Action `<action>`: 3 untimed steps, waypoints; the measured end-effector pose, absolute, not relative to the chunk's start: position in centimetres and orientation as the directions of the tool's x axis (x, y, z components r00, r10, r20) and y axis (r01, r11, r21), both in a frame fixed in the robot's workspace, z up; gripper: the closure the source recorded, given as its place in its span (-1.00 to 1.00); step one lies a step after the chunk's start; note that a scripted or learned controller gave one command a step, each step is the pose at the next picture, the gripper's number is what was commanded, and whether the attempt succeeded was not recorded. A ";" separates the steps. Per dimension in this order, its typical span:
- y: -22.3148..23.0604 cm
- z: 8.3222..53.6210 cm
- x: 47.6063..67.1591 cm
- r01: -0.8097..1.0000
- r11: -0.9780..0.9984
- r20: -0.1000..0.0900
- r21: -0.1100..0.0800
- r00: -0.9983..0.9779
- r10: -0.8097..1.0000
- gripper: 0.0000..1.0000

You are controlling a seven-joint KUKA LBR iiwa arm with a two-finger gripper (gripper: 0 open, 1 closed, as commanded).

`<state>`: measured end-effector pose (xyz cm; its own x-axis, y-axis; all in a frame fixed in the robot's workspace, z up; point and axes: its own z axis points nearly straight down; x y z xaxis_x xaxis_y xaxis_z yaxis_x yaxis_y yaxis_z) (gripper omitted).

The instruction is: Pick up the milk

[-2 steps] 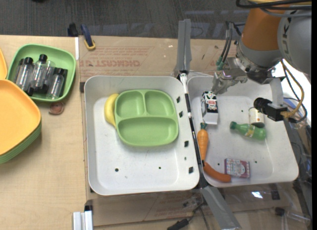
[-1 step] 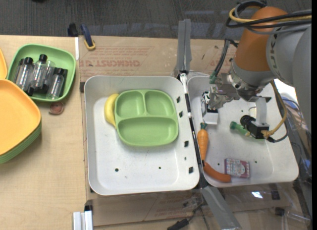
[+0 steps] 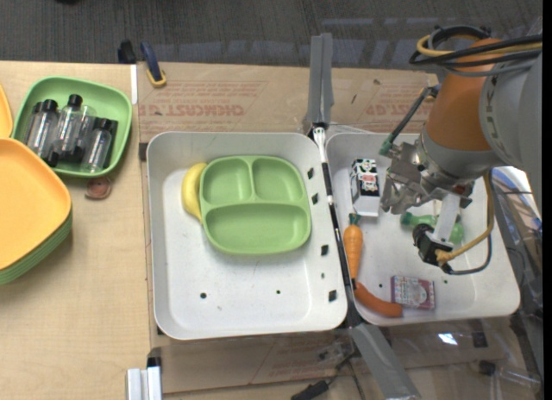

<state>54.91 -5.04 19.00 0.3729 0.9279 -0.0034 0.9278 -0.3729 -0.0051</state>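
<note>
The milk, a small white carton with a black-and-white print, lies near the left wall of the right bin, towards the back. My gripper hangs low over the bin just right of the carton, close to it. Nothing shows held in it. The grey arm with its orange band comes in from the right and covers the bin's back right part.
In the right bin are a carrot, a red-orange pepper, a pink packet and a green item partly under the wrist. The left bin holds a green divided plate and a yellow item.
</note>
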 end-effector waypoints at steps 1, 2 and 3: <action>-12.6 11.3 56.6 0.971 -0.239 -0.001 -0.002 0.239 0.971 1.00; -12.3 9.5 62.6 1.000 0.003 -0.002 -0.001 -0.003 1.000 1.00; -7.4 19.2 65.9 0.946 0.324 -0.003 0.001 -0.324 0.946 1.00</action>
